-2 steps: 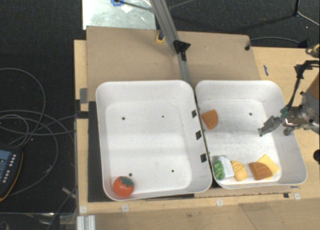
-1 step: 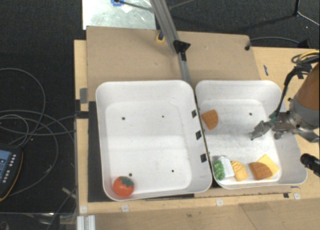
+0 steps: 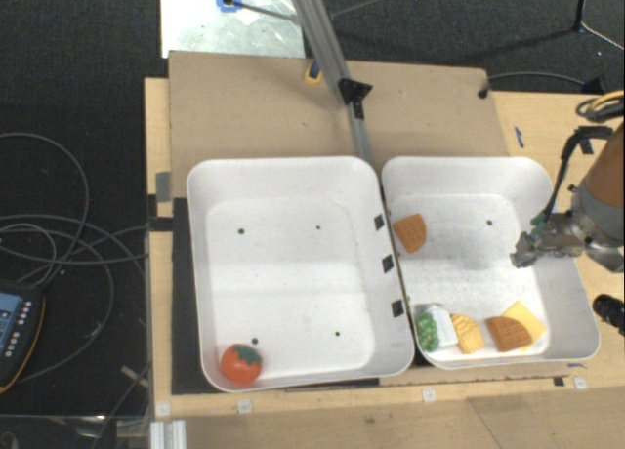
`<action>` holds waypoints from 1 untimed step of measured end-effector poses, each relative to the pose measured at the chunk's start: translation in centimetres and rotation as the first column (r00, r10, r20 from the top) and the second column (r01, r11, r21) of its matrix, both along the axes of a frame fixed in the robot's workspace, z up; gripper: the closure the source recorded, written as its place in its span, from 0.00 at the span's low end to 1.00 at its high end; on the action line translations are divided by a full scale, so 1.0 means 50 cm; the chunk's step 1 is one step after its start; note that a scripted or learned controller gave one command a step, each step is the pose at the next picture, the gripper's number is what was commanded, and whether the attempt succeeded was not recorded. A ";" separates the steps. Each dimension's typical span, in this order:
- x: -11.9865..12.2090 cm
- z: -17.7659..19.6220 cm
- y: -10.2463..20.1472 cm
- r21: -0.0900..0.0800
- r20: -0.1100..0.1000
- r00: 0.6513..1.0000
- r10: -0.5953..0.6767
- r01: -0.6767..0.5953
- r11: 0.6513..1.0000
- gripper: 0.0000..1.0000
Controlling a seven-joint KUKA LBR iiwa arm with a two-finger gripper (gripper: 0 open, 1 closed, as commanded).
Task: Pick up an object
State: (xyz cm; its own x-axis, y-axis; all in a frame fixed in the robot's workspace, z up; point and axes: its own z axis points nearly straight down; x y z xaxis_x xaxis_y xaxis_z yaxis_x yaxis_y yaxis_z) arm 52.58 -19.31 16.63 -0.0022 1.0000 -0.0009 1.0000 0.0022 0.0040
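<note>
On the worktop (image 3: 293, 105), the claw (image 3: 524, 250) hangs over the right bin (image 3: 527, 179); its opening cannot be made out.

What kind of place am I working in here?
Likely a robotics lab test bench: two white bins on a plywood bench, toy food like a tomato, loose cables on dark carpet.

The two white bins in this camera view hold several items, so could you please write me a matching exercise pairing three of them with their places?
Things:
1. tomato
2. green-and-white item
3. lone orange piece

Places:
A. right bin, upper left area
B. left bin, near left corner
C. right bin, near left corner

Pairs: 1-B, 2-C, 3-A
</note>
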 end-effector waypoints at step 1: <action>0.013 0.123 0.011 -0.002 0.004 1.000 0.004 -0.004 1.000 1.00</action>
State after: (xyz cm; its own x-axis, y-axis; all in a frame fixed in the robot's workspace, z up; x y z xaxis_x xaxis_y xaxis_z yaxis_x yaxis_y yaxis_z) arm 53.22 -18.75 22.78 -0.0062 1.0000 -0.0026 0.9999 0.0062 0.0080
